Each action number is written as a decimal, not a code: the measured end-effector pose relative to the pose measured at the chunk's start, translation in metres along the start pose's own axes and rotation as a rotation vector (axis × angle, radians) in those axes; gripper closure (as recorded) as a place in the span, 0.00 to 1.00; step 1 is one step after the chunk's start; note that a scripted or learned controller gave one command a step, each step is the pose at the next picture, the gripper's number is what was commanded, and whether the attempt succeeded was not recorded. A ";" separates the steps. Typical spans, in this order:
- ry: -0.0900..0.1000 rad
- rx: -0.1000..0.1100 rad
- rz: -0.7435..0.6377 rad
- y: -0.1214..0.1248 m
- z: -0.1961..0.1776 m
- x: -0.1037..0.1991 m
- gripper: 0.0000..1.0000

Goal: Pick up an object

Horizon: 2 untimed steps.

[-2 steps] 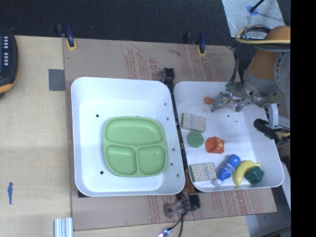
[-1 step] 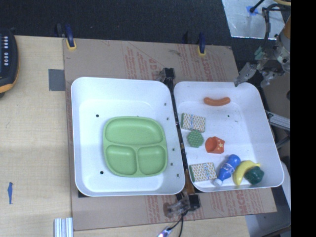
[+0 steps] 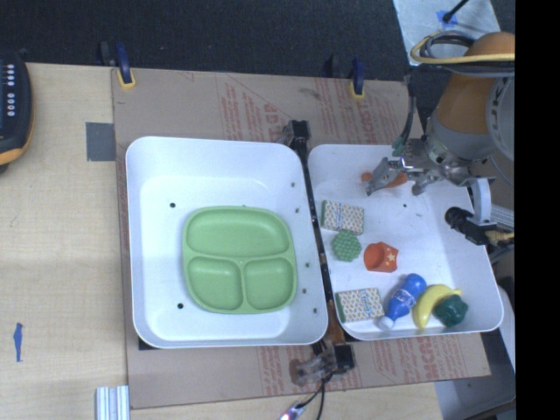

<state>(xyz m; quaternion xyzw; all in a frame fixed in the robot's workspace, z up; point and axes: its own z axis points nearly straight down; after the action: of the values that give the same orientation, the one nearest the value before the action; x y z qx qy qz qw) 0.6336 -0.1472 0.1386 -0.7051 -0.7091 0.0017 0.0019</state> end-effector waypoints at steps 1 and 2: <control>-0.002 -0.002 -0.001 0.022 0.047 -0.016 0.00; -0.001 -0.003 0.002 0.022 -0.007 -0.065 0.00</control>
<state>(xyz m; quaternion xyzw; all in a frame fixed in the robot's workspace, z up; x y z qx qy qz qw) 0.6563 -0.2125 0.1456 -0.7059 -0.7083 0.0009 0.0002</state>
